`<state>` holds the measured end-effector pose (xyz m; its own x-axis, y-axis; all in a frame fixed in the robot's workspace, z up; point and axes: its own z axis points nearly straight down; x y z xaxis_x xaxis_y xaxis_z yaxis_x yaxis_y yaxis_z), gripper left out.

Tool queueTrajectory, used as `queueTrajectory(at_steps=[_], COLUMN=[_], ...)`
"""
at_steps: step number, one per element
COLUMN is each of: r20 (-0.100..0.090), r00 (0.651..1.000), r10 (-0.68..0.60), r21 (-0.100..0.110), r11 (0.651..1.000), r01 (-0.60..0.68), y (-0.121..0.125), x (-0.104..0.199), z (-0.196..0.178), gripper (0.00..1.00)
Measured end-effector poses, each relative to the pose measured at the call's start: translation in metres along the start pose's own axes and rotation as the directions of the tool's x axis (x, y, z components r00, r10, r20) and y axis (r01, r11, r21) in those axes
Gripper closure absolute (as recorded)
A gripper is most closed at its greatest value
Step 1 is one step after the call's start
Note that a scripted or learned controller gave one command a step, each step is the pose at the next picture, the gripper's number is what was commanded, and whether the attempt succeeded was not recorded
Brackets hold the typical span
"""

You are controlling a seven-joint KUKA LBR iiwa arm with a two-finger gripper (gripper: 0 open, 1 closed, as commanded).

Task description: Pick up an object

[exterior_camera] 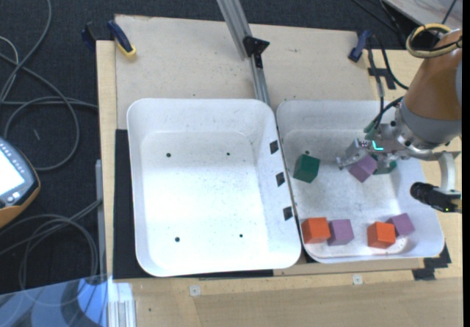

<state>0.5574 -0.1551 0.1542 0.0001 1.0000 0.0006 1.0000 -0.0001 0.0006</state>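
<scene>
Purple cube (362,169) sits clamped in the end effector (361,164), green cube (306,168) nearby.

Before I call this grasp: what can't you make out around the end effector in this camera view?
- End effector: finger state and contact with the purple block too small and cluttered to judge.
- Right bin: far right side covered by the arm.
- Arm: cut off at the view's right edge.
</scene>
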Motion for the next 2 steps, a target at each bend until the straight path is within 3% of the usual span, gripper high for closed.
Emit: queueTrajectory(at_steps=[2], r20=[0.000], r00=[1.000], r10=[0.000], r21=[0.000], r11=[1.000], r01=[0.000], y=[0.0000], x=[0.0000], z=[0.0000], gripper=[0.00])
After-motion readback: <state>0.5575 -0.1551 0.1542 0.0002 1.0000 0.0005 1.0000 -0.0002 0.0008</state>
